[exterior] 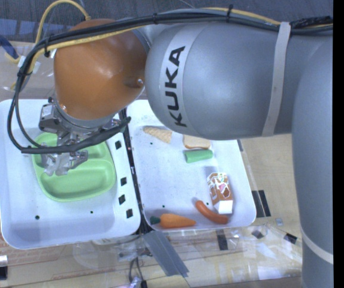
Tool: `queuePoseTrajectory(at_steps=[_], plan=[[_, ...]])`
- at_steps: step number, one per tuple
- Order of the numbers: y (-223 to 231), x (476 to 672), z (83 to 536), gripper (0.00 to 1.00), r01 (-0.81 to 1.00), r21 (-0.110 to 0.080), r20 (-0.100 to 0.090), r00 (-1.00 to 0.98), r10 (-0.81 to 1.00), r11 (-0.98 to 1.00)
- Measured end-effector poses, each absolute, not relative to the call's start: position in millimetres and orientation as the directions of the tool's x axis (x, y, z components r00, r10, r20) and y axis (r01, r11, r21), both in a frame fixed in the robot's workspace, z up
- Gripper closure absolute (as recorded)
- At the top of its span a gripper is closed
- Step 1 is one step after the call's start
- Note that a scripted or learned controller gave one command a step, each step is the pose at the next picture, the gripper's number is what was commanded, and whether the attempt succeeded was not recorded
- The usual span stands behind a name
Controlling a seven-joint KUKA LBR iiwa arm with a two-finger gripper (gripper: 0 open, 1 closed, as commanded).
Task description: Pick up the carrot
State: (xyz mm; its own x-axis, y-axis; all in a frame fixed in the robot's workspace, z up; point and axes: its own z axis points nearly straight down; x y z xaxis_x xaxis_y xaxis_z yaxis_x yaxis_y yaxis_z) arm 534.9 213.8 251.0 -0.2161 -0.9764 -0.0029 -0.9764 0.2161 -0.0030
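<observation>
the carrot (173, 221) lies in the right bin (160, 173), flat along its near wall close to the near-left corner, its green top end toward the divider between the two bins and its orange tip pointing toward a sausage (211, 212) that sits just beside it. the pincer (64, 161) hangs over the left bin (16, 221), above a green tray (88, 182), well apart from the carrot, and whether it is open or closed cannot be told from this slanted look down past the wrist; nothing can be seen gripped in it. judged from this, the step in hand is the approach. to do it well the arm should lift clear of the divider wall, cross to the right bin and come down over the thick middle of the carrot, with the closing direction set across its short width, not along its length. the near wall and the sausage leave little room, so a centred descent matters. a small carton (220, 192), a green piece (198, 155), a bread slice (196, 141) and a wedge (158, 134) lie farther back, out of the way.
</observation>
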Motion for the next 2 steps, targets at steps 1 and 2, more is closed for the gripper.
queuePoseTrajectory(at_steps=[1,2], plan=[[212.8,518.7,223.0,1.00,-0.870,0.000,0.000,-0.493,-0.870,0.493],[214.7,519.6,234.3,1.00,-0.872,-0.002,-0.003,-0.489,-0.872,0.489]])
